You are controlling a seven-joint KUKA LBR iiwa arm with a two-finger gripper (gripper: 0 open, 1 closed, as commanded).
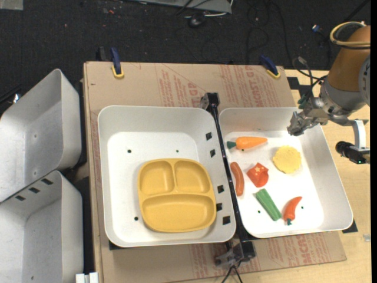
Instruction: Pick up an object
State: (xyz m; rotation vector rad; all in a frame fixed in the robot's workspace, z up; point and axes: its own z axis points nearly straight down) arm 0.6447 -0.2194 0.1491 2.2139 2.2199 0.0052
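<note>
Arm: grey, orange band above the wrist, reaching in from the right of the camera view, over the upper right corner of the right bin (330, 175).
Gripper (296, 127): dark, low over the bin's back right corner, near the rim. How far it is open, cannot tell; nothing seen in its grasp.
Right bin contents: six toy foods, all lying on the bin floor, apart from the gripper.
Carrot (249, 142): orange with green top, lying crosswise near the back left of the bin.
Yellow round piece (287, 159): right of centre, the item closest to the gripper, not touching it.
Red pepper piece (258, 174): centre of the bin, just left of and below the yellow round piece.
Sausage (237, 178): reddish, lying lengthwise along the left wall.
Green stick (268, 204): lying at a slant toward the front.
Chili (292, 207): red with green stem, just right of the green stick.
Left bin (118, 158): holds a yellow divided plate (175, 194), three compartments, toward the front.
Bench: brown board under both bins.
</note>
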